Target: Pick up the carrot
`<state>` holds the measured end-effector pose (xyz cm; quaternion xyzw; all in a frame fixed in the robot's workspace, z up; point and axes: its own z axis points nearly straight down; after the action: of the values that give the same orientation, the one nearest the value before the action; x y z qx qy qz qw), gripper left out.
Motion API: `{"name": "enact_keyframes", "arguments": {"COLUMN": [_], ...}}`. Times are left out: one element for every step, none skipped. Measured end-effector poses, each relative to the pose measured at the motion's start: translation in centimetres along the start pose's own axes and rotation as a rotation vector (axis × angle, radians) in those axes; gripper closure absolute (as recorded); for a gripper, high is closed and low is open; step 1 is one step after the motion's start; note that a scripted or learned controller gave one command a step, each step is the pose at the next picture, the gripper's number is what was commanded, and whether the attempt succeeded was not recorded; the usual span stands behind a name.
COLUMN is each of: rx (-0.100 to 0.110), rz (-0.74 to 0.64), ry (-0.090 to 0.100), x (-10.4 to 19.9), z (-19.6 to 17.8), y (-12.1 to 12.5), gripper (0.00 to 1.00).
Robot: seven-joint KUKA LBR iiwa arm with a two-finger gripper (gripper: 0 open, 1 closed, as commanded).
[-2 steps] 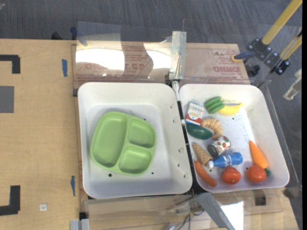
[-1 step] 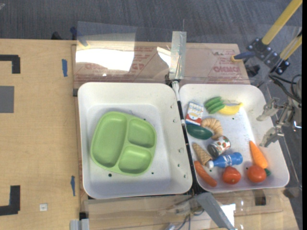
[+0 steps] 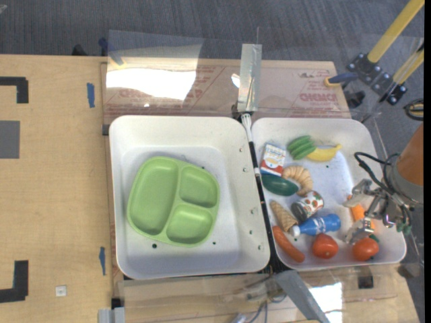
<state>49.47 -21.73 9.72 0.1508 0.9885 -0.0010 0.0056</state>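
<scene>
Carrot (image 3: 288, 245): long, orange-red, lying flat at 7 o'clock in the right bin (image 3: 386, 256), close to the bin's left wall and slanting toward the near rim.
Handling: probably a light, stiff plastic toy; smooth and tapered, so likely to slip or roll out of a loose pinch; not fragile.
Where to take hold: best across the thick middle, closing across the width, not along the length or on the thin end.
Closest neighbours: ice-cream cone (image 3: 283, 215) just beside at 12 o'clock of the carrot, blue bottle (image 3: 320, 225) near at 2 o'clock, tomato (image 3: 324, 247) near at 3 o'clock.
In the way: bin wall on the 9 o'clock side and the cone above leave little room; approach from 4 or 5 o'clock looks freer.
Further off: second tomato (image 3: 366, 248), small can (image 3: 310, 202), croissant (image 3: 300, 177), cucumber (image 3: 279, 185), carton (image 3: 273, 157), pepper (image 3: 300, 146), banana (image 3: 323, 154).
Pincer (image 3: 369, 215): low at 3 o'clock in the same bin, well apart from the carrot; wide or narrow cannot be told amid cables; small orange piece (image 3: 357, 213) next to it, nature unclear.
Left bin (image 3: 121, 180): green divided plate (image 3: 174, 199), no hindrance.
Counter (image 3: 54, 180): tan board under both bins.
</scene>
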Motion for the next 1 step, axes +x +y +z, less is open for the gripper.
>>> {"name": "enact_keyframes", "arguments": {"rx": [-0.009], "rz": [0.425], "ry": [0.006], "x": [0.88], "z": [0.81], "y": [-0.17], "gripper": [0.00]}}
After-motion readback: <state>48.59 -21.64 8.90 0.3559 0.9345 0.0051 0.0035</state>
